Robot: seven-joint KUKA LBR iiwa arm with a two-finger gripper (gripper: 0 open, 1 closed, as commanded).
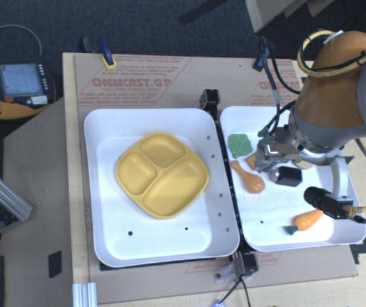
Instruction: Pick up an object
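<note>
My gripper (267, 158) hangs low over the upper middle of the right bin (279, 229). A green leafy toy (239, 144) lies just left of it. A tan, drumstick-shaped toy (248, 178) lies below and left of the gripper, and its upper end runs close to the gripper's left side. A small black block (288, 176) sits right under the gripper's right side. An orange carrot with a teal tip (307, 220) rests near the bin's front right. I see nothing held between the fingers.
The left bin (106, 139) holds a yellow divided plate (162, 174) at its middle. A black clip (209, 99) sits at the back where the two bins meet. The arm's grey and orange body (336, 88) covers the right bin's back right corner.
</note>
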